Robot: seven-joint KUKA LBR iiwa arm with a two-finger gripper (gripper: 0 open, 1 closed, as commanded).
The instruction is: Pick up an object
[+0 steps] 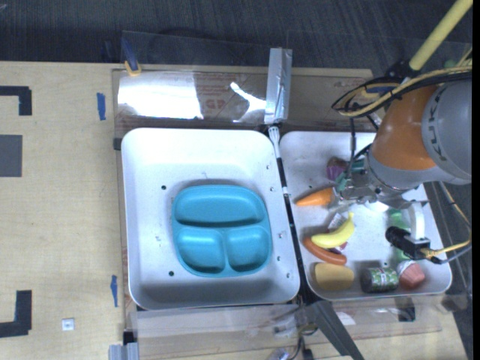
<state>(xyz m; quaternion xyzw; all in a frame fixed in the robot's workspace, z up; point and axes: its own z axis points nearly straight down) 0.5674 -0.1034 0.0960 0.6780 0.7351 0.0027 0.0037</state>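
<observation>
End effector [351, 192] low in the right bin [300, 150] between carrot [315, 197] and banana [334, 235]; can't tell its state. Risk: items crowd close, so a grasp may nudge neighbours or catch two. Count: two bins, one blue tray [221, 229] in left bin [142, 201], one carrot, one banana, one can [381, 278].

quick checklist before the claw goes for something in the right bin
1. Claw over the right bin: ok.
2. Claw open or shut: cannot tell.
3. Anything held already: cannot tell.
4. Carrot and banana lying close by the claw: ok.
5. Banana free of neighbours: not ok, it touches the hot dog.
6. Blue tray lying in the left bin, away from the arm: ok.
</observation>
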